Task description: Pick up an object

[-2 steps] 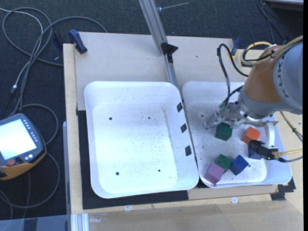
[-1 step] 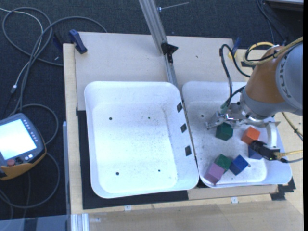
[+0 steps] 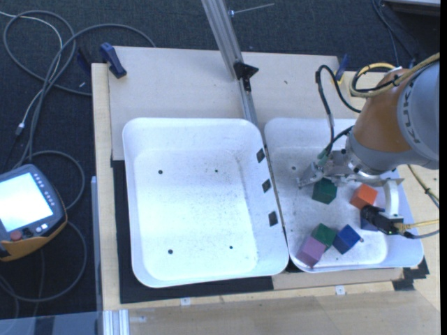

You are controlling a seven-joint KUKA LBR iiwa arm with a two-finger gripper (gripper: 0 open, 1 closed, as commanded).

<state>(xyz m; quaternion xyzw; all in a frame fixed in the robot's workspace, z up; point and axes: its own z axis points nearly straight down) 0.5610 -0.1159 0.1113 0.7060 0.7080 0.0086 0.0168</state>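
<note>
In the right bin (image 3: 293,128), a dark green cube (image 3: 324,191) lies near the middle. My gripper (image 3: 319,177) hangs right over the cube's upper edge, reaching in from the right under the grey and orange arm (image 3: 387,121). Whether it touches or holds the cube is hidden from this angle. An orange cube (image 3: 363,197) sits just right of the green one. Along the bin's front edge lie a second green cube (image 3: 323,232), a blue cube (image 3: 346,239) and a purple cube (image 3: 312,250).
The left bin (image 3: 188,123) stands beside the right one, with black clips (image 3: 266,185) on the shared rim. A slanted metal pole (image 3: 223,30) rises behind the bins. Cables (image 3: 328,96) trail by the arm. A teach pendant (image 3: 24,208) lies on the floor at left.
</note>
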